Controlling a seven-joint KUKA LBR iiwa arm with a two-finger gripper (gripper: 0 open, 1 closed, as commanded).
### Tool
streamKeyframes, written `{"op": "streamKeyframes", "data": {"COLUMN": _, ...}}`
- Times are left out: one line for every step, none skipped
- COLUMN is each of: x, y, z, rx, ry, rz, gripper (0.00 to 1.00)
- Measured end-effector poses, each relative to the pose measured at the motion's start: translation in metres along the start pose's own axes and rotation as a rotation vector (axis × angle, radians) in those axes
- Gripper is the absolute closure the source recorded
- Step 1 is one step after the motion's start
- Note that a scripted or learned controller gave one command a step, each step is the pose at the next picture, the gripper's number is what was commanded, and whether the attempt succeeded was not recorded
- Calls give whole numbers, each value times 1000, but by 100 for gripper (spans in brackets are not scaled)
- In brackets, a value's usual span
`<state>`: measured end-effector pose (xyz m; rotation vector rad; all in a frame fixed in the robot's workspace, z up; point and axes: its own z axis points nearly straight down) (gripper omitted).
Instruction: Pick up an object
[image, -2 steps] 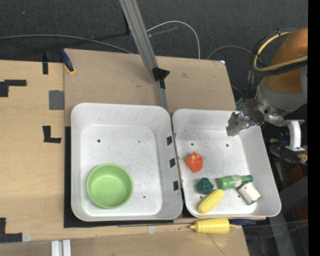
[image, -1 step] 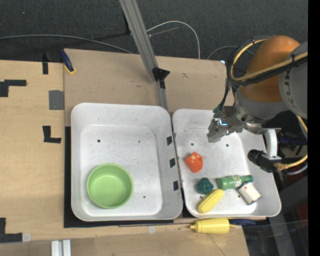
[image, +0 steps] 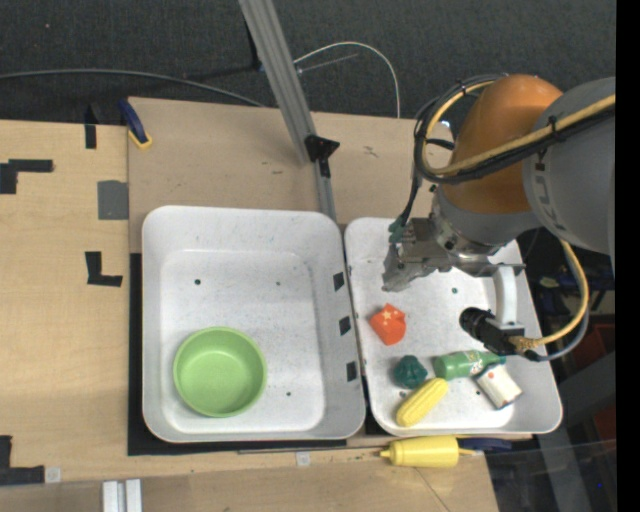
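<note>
Seemingly the gripper (image: 398, 283) hung at the approach step over the right bin (image: 540, 415), just above the orange toy (image: 389, 323). How the jaws stood I could not tell; next it needed a short descent onto the toy.

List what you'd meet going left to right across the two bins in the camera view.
Green bowl → orange toy → dark green toy → yellow corn → green bottle → white block.

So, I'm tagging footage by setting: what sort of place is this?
Likely a robotics lab bench: a grey robot arm with loose cables reaches over two shallow white plastic bins holding small toys.
</note>
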<state>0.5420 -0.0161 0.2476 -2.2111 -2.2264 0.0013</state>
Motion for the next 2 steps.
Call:
{"op": "streamKeyframes", "data": {"x": 54, "y": -4, "z": 17, "rx": 1, "ry": -1, "rz": 0, "gripper": 100}}
{"op": "streamKeyframes", "data": {"x": 106, "y": -2, "z": 26, "rx": 0, "ry": -1, "rz": 0, "gripper": 100}}
